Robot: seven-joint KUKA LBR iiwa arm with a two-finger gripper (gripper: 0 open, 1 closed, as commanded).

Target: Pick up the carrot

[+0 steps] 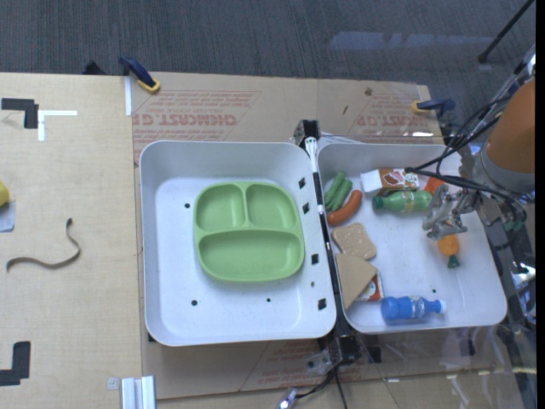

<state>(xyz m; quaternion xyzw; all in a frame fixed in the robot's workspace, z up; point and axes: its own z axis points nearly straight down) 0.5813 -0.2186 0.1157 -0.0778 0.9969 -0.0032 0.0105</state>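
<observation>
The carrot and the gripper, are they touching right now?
Cannot tell. In the camera view the gripper sits right above the carrot in the right bin, and no plain gap or contact shows between them.

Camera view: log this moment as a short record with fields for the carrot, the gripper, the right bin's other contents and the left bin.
carrot: orange with a green tip, lying on the right bin floor near its right side
gripper: just above the carrot in the view; whether it touches it cannot be told
right bin, other contents: green bottle, blue bottle, hot dog, green vegetable, toast slices
left bin: holds a green divided plate
</observation>
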